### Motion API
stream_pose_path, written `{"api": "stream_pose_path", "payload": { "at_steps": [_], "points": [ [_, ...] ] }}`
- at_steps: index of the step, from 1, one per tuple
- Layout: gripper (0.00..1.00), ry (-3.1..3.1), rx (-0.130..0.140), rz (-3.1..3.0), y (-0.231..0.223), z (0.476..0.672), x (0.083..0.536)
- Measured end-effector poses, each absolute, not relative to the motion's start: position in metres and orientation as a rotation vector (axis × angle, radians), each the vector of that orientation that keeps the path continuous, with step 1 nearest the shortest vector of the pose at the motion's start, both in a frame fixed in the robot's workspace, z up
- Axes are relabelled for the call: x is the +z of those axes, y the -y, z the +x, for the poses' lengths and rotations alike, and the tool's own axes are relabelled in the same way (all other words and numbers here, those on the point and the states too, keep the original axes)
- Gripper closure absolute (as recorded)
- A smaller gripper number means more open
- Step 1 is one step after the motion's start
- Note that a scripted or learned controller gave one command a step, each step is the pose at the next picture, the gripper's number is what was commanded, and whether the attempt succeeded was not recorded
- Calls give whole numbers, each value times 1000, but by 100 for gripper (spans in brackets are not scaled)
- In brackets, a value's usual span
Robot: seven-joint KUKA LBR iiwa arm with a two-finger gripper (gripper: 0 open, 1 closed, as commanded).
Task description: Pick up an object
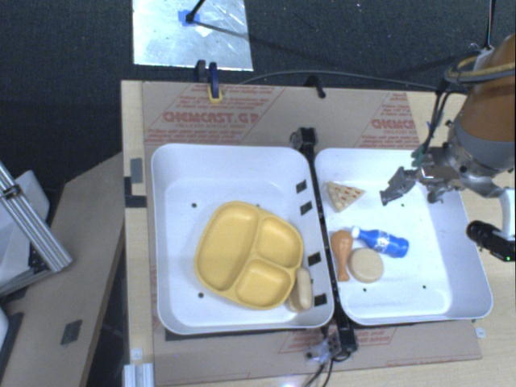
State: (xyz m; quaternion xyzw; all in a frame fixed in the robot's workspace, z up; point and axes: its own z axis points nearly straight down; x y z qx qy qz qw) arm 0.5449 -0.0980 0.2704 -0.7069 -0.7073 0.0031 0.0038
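In the right bin lie a tan pizza slice, a blue bottle, an orange drumstick-shaped piece and a round beige bun. My gripper hangs over the upper part of this bin, just right of the pizza slice and above the blue bottle, touching none of them as far as I can see. The grey arm with its orange band comes in from the right.
The left bin holds a yellow divided tray with a pale bread roll against its lower right corner. A black divider runs between the bins. A metal sheet lies beyond the bench.
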Motion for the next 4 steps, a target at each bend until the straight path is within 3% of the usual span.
{"api": "stream_pose_path", "payload": {
  "at_steps": [1,3,4],
  "points": [
    [0,2226,-2,-2219,98,547,276],
    [0,2220,3,-2218,97,542,169],
    [0,2220,3,-2218,104,549,115]
  ]
}}
